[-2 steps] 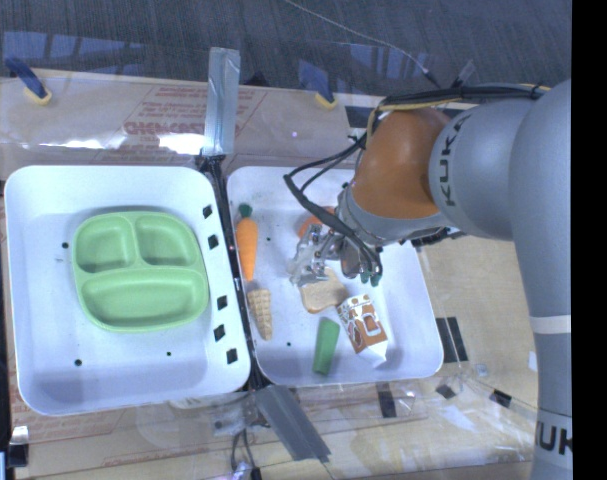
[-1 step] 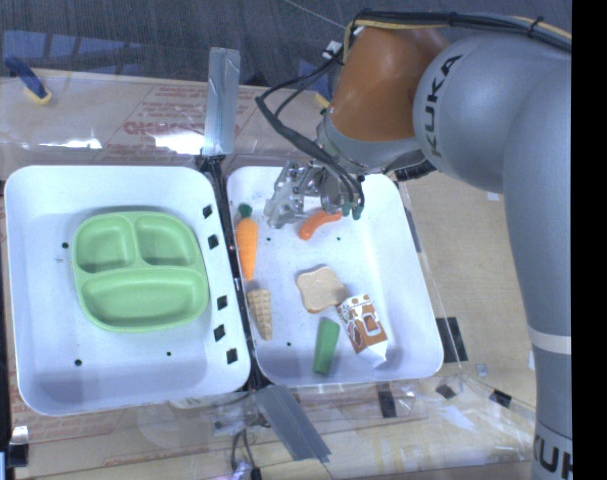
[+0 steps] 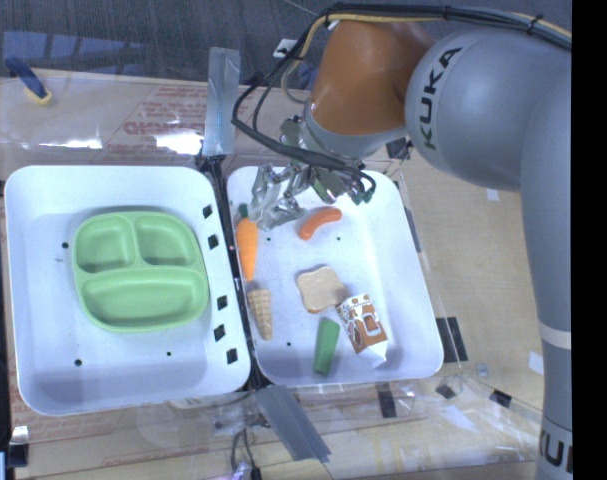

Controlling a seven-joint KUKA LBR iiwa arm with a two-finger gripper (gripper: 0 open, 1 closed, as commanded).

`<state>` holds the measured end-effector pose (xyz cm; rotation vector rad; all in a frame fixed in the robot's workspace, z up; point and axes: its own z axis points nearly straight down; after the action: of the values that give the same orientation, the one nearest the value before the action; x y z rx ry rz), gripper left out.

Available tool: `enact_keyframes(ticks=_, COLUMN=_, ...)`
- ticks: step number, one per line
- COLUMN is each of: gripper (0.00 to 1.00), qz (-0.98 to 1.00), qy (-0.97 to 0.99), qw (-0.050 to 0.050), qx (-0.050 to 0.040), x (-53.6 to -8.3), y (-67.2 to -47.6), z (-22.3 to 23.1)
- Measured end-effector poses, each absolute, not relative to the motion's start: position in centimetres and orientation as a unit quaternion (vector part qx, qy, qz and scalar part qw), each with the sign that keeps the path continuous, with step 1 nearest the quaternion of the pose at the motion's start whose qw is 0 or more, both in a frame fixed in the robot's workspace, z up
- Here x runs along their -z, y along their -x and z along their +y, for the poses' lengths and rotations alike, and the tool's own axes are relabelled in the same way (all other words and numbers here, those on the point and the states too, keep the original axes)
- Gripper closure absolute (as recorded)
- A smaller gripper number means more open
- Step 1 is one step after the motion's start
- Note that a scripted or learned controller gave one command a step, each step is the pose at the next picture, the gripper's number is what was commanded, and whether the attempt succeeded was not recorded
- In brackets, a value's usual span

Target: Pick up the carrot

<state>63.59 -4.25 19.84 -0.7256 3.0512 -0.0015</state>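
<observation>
carrot (image 3: 246,247) | orange, tapered, green top | lying along right bin's (image 3: 403,268) left wall

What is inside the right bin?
The right bin holds a carrot, sausage, corn, bread slice, green piece and small carton. The hand covers its upper-left corner.

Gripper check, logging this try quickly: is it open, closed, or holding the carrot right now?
Gripper: cannot be told; it hovers just above the carrot, nothing seen between its fingers.

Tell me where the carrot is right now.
The carrot lies in the right bin, along its left wall, just above the corn cob and below-left of the gripper.
</observation>
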Motion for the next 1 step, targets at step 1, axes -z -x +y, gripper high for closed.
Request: enact_keyframes(ticks=1, gripper=1.00, qz=0.997, qy=0.082, qw=0.004, qx=0.0003, x=-19.35, y=-64.37, z=-2.03)
